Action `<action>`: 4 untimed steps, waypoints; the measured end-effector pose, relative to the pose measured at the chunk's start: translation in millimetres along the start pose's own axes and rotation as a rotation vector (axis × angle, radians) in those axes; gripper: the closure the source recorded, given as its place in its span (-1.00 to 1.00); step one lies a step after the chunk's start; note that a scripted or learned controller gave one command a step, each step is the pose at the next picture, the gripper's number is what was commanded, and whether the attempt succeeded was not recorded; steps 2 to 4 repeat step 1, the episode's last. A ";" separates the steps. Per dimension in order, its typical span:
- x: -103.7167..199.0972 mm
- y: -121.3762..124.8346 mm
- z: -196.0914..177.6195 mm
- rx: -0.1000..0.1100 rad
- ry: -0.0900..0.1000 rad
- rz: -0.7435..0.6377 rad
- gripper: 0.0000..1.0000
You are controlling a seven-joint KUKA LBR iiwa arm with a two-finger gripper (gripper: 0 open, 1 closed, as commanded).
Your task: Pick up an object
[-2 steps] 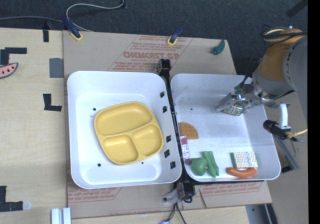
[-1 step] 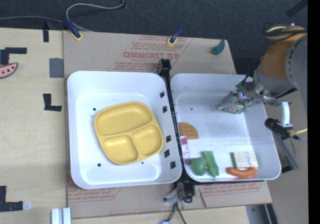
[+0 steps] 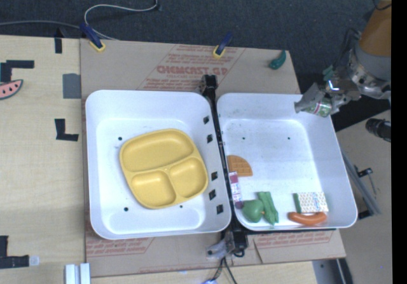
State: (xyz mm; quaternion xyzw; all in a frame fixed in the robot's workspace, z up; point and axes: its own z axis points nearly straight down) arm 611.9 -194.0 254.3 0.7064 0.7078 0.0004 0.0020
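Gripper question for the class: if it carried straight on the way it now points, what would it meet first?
The gripper points left over the right bin, near its far right corner. It would probably meet that bin's bare white floor first; depth is unclear.

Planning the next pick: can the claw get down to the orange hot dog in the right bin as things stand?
Probably yes. The hot dog lies uncovered at the near edge of the right bin, with open space above it. The patterned block touches its far side, so the claw, now at the bin's far right corner, may bump that.
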 end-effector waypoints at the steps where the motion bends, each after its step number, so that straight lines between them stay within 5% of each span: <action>1: 97.0 28.2 72.0 0.007 0.004 -0.001 1.00; 4: 97.0 28.2 72.0 0.007 0.004 -0.001 1.00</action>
